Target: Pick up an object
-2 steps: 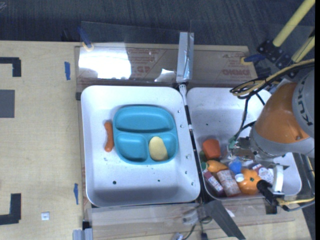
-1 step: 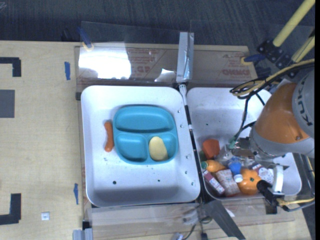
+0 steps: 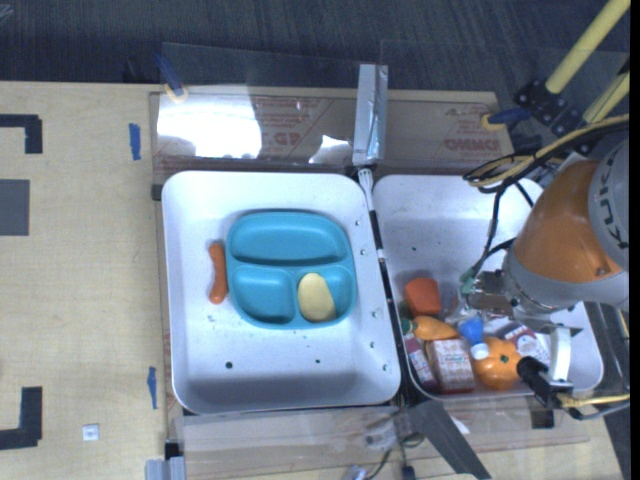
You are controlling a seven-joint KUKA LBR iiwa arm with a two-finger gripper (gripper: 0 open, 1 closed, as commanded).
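Note:
The right bin holds a cluster of items at its near side: a red-orange block, an orange carrot-like piece, a brown printed box, a small blue and white bottle and a round orange fruit. My gripper hangs low over this pile, just right of the red-orange block and above the bottle, under the arm's orange band. The wrist hides the gripper's tip.
The left bin carries a blue divided tray with a yellow oval item in its near right compartment. An orange stick-shaped item lies left of the tray. Cables trail over the right bin's far corner.

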